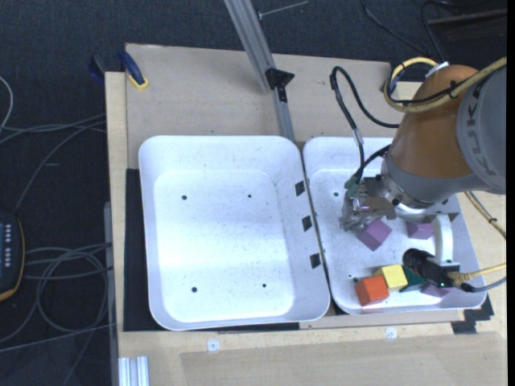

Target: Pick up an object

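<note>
Gripper (355, 215) low over right-hand bin (328, 244); open or closed, cannot tell. Purple block (375, 235) just beside it, toward bench front and slightly arm-side. Grasp likely needs a small shift that way.

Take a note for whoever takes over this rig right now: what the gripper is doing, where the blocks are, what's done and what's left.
Gripper: down low in the right bin, against the upper left side of a purple block. Whether it has hold of that block can't be made out.
Other things in that bin: a second purple block to the right, and a yellow block and an orange block near the front rim.
Done: the arm has reached a block.
Left: get a sure hold on one block and lift it clear of the bin.
</note>
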Robot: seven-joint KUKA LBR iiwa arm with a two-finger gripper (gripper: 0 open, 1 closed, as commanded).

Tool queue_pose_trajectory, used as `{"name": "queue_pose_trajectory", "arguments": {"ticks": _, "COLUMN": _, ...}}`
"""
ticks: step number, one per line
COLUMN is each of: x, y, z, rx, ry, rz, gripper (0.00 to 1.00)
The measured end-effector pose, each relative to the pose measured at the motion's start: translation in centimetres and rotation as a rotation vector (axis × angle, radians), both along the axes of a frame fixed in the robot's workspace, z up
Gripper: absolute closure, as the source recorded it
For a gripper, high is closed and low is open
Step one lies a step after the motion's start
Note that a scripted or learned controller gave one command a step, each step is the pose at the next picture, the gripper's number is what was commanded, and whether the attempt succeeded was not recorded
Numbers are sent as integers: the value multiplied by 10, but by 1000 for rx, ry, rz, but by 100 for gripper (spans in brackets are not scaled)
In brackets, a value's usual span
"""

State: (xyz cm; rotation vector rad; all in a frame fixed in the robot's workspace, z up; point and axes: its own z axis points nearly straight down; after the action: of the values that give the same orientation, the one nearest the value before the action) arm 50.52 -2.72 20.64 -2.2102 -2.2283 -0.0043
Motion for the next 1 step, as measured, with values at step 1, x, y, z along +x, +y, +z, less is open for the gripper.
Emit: {"name": "queue_pose_trajectory", "arguments": {"ticks": 1, "x": 0, "y": 44, "z": 11, "rx": -2, "ry": -3, "rz": -1, "gripper": 100}}
